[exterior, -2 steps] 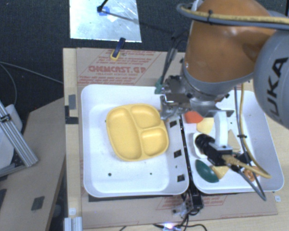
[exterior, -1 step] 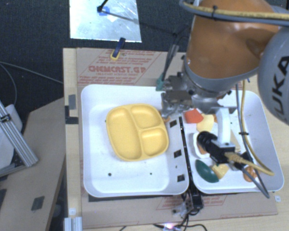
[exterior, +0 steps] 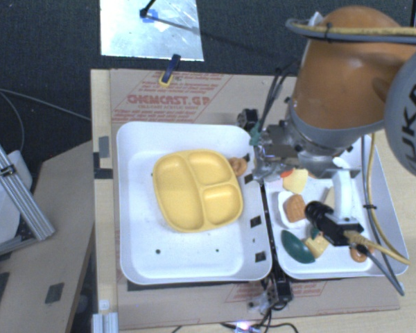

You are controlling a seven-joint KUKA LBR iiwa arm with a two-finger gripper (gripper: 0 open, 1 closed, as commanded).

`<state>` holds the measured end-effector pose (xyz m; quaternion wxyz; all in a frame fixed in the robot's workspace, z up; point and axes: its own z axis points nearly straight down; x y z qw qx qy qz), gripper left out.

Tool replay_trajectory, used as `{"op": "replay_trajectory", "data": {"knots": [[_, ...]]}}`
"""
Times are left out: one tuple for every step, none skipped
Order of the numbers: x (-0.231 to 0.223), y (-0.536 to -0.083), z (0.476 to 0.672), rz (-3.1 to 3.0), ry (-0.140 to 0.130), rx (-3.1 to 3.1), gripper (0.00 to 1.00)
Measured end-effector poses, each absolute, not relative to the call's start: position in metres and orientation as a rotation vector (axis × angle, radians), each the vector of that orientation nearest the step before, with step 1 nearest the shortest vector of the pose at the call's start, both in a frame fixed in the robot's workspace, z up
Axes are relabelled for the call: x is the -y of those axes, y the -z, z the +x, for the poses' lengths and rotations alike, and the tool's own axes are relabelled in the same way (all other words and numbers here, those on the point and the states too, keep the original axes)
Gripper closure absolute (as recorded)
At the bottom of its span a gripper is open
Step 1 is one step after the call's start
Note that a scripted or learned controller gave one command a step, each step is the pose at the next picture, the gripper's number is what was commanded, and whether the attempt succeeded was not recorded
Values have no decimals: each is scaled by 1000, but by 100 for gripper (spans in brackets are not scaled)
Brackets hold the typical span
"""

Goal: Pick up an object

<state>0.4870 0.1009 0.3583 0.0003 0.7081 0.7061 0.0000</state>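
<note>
Hovering over the seam where the two white bins meet, I am holding my gripper (exterior: pixel 262 155) low near their far end, with the left bin (exterior: pixel 135 207) on one side and the right bin (exterior: pixel 385 259) on the other. My own wrist is covering the tool from above, so I cannot tell whether the gripper is spread or pressed together, and I am not claiming a hold on anything.

A small brown piece (exterior: pixel 237 164) is lying just beside the gripper, inside the left bin. It is sitting between the right rim of the yellow divided plate (exterior: pixel 194 189) and the bin's wall, touching the plate or very nearly so. I am judging this to be the object I am lining up on, simply because it is the closest. The plate is lying flat across the middle of that bin, so the piece is crowded into a narrow strip where a descent is risking a bump on the rim or the wall.

The right bin is offering other candidates. A pale yellow wedge (exterior: pixel 296 180) is resting near the seam, a brown lump (exterior: pixel 293 207) is just in front of it, a dark green piece (exterior: pixel 297 247) is toward the near edge, and a white piece (exterior: pixel 343 191) is further right. They are lying close together, so I am expecting that closing on one could nudge its neighbour. The pick itself is not yet done.
</note>
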Motion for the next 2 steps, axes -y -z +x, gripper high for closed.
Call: {"op": "replay_trajectory", "data": {"knots": [[-80,-389,487,2220,-7,-2218,100],[-81,-387,487,2217,-4,-2223,0]]}}
